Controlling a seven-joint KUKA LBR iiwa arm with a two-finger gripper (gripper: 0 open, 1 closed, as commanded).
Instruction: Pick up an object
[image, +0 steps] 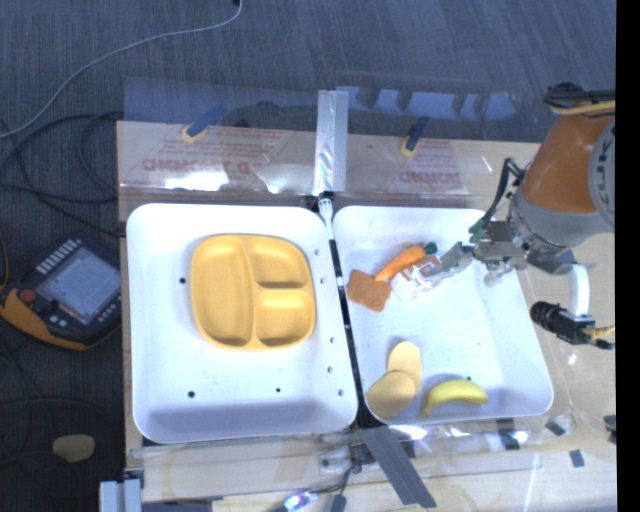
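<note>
In the right bin (510, 330) an orange carrot with a green tip (402, 261) lies near the upper left. A flat orange-brown piece (367, 291) sits just below and left of it. Two pale yellow rounded pieces (397, 378) rest near the bin's front, and a yellow banana (455, 396) lies to their right. My gripper (428, 274) reaches in from the right and sits low, right beside the carrot's right end, close to touching it. The grey and orange arm (560, 190) stands over the bin's right edge.
The left bin (160, 380) holds a yellow divided plate (252, 290). A raised divider (340, 300) separates the two bins. A handheld pendant (65, 290) and cables lie on the floor to the left, off the bench.
</note>
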